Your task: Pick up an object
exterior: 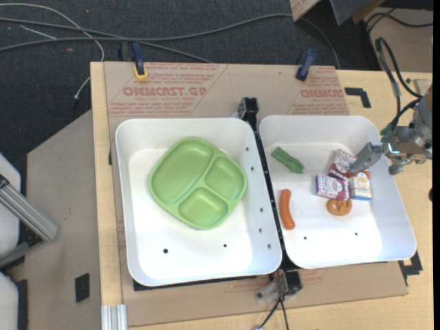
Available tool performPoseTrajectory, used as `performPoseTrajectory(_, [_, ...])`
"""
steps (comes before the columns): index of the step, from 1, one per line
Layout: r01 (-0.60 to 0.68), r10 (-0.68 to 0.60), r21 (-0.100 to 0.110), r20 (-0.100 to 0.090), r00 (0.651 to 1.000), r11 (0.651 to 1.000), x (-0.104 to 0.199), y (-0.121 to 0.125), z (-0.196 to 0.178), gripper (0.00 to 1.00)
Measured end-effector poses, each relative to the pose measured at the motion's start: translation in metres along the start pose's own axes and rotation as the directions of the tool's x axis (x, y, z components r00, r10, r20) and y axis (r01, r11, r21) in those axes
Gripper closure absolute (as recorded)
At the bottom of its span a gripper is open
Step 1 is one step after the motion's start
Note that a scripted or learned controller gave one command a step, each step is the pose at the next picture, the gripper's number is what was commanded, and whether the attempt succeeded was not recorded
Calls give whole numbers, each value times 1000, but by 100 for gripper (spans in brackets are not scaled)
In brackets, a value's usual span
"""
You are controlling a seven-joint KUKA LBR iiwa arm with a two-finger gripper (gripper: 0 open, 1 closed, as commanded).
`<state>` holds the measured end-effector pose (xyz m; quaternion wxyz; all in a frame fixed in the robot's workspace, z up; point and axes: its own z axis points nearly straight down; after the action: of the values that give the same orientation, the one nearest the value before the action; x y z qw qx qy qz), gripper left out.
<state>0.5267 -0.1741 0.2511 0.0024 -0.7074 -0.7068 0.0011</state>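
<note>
Your hand hangs above small cartons crowding a pretzel, sausage and green pod nearby; its grip you cannot tell.

Robot lab, clamped cardboard bench, loose floor cables

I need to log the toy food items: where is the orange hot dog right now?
The hot dog lies in the right bin, near its left wall, below the green pickle and left of the pretzel.
</note>
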Motion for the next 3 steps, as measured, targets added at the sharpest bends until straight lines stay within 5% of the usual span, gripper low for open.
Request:
performPoseTrajectory(1, [1,-1,-4,1,1000,1000,0,1,-2,0])
performPoseTrajectory(3, [0,0,0,-1,1000,1000,5,3,94,0])
